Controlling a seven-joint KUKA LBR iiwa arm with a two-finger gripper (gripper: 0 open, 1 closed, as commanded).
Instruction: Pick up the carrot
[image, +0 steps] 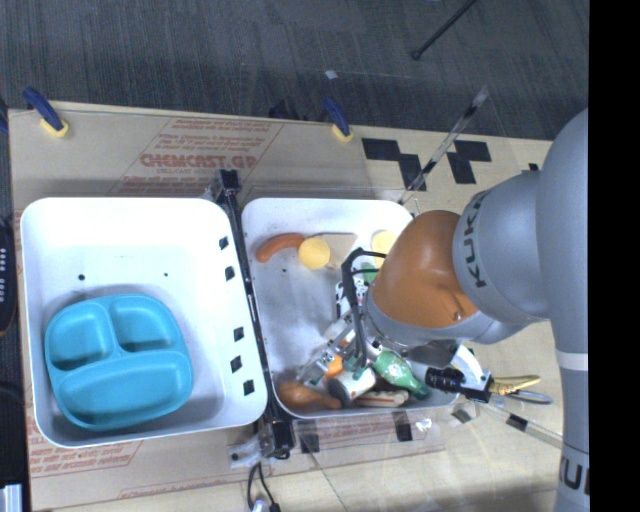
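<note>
across the bench, seen from the one camera above and at a slant, two shallow white bins sit side by side. the left bin (40, 225) holds a blue divided tray (118, 358) lying flat toward its near corner, well apart from any work. the right bin (300, 212) holds the clutter: a brownish sausage-shaped piece (279, 245) near the far wall with a round yellow item (315, 252) just beside it, and a heap along the near wall that includes a green object (397, 372) and a brown oblong piece (308, 397). the grey arm (540, 240) reaches in from the right, its orange band (425, 270) hanging over the middle of the right bin, judged to be lowering toward the heap because that is where the small toys are gathered. the gripper (345, 362) sits low among those items, and a small orange piece, probably the carrot (341, 352), lies right at it near the bin's front; whether it is touched or merely beside the tool cannot be told. the claw's state cannot be told either, since the wrist and band cover it from above. a second pale yellow item (382, 241) is cut off by the band, and much of the heap is too tangled to name with confidence.
</note>
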